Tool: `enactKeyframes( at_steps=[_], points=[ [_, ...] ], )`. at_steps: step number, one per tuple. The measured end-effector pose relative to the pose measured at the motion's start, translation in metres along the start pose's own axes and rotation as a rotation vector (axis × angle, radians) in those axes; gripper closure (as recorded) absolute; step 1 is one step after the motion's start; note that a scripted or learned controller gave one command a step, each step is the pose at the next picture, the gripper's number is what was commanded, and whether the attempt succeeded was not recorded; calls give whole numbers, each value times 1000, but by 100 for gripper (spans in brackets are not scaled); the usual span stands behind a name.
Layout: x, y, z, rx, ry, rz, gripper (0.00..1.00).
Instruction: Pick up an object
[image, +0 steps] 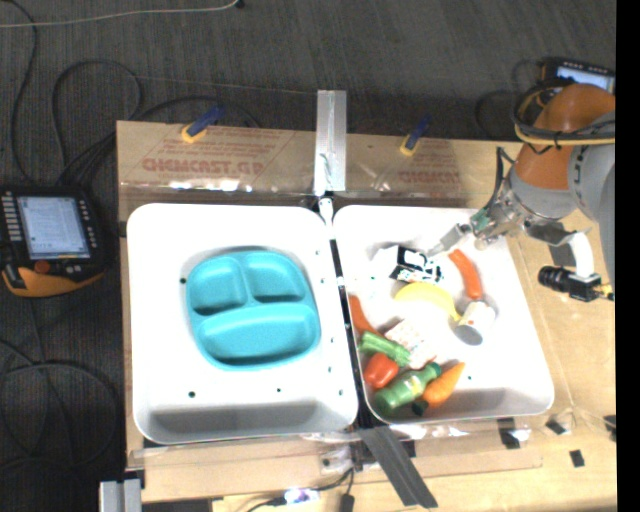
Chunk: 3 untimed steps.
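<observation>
Worktop (560, 330): pale wood, carrying two shallow white bins side by side.
Left bin (160, 330): holds one turquoise divided tray (252, 305), lying flat near its middle.
Right bin (520, 360): holds a heap of small toy foods, mostly toward 6 o'clock of the bin.
Arm (560, 150): grey with an orange band, reaching in from 3 o'clock, slanted down over the bin's 1 o'clock corner.
Gripper (450, 238): low over the right bin, its tip just at 2 o'clock of the black-and-white packet (414, 266).
Fingers: too small and blurred here; I cannot tell whether they are apart or closed, and nothing is seen between them.
Banana (428, 296): yellow, at the bin's middle.
Orange sausage (467, 275): at 3 o'clock of the packet, near the gripper.
Pile at 6 o'clock: red pepper (380, 371), green piece (398, 392), carrot (445, 381), touching one another.
</observation>
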<state>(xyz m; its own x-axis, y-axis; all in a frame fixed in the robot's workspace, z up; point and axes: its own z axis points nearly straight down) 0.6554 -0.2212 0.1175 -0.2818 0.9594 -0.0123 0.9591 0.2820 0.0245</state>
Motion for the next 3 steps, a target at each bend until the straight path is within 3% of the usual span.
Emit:
enactKeyframes(
  at_steps=[1,2,3],
  points=[
    [7,10,8,-3,-8,18,0],
    [11,-1,7,-19,-12,11,0],
    [11,-2,7,-19,-12,11,0]
  ],
)
